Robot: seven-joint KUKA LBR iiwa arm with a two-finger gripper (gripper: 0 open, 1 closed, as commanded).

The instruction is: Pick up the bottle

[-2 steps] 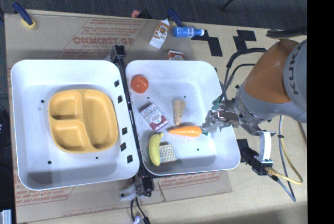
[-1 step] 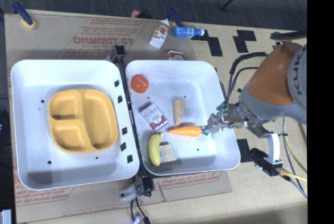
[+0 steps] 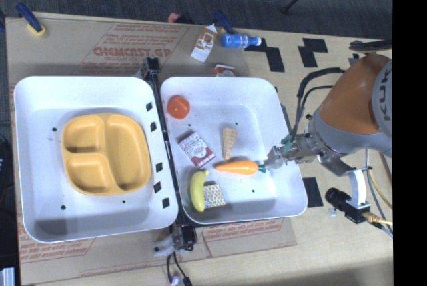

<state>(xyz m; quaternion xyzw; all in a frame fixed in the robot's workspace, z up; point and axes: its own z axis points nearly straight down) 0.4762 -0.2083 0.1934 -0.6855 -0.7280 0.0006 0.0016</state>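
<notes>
Two white bins sit side by side on the bench. The left bin [image 3: 33,145] holds a yellow divided plate [image 3: 107,153] in its middle. The right bin [image 3: 267,95] holds an orange ball [image 3: 178,107] in its upper left corner, a red and white carton [image 3: 196,149] near its centre, a pale cone [image 3: 229,139] just right of the carton, a carrot [image 3: 236,168] lying flat across the lower middle, and a banana [image 3: 197,191] at the lower left with a small checked packet [image 3: 213,196] touching its right side. The bottle [image 3: 235,41], blue with a white cap end, lies on its side outside both bins, on the bench beyond the right bin's top rim, in the upper middle of the frame; a small white carton [image 3: 204,43] lies just left of it. The arm [image 3: 353,108] reaches in from the right, and its gripper [image 3: 275,157] sits low over the right bin's right side, its tip just beside the green end of the carrot, well apart from the bottle. Whether it is clenched or released cannot be told.
</notes>
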